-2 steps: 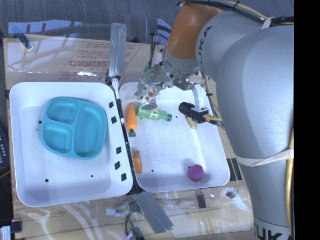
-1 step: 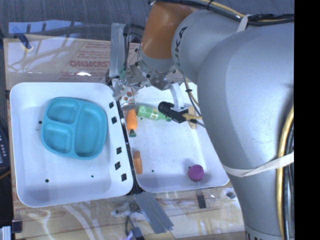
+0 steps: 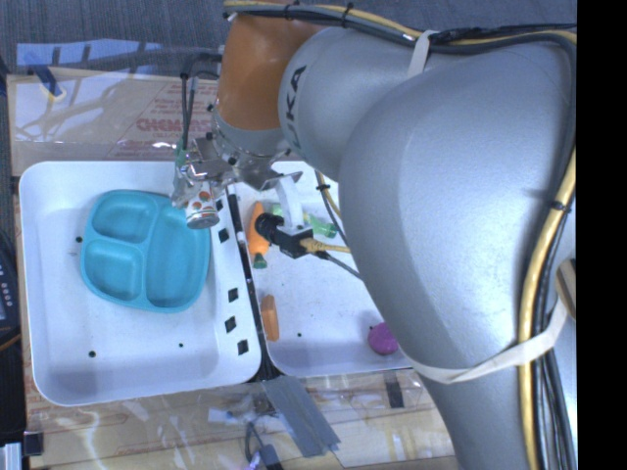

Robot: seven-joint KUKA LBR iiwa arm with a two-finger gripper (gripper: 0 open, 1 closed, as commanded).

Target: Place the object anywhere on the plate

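Hand [image 3: 199, 196] grips spotted cup [image 3: 202, 209] over compartmented plate [image 3: 145, 251].

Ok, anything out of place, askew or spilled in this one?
One thing: a small spotted cup lies tipped at the blue plate's right rim, just under the gripper, partly over the edge rather than flat on it. Otherwise the carrot, orange piece and purple item sit loose in the right bin; nothing spilled.

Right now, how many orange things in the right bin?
2. One carrot near the bin's top left, by the divider; another orange piece lower along the same edge. The arm may hide more.
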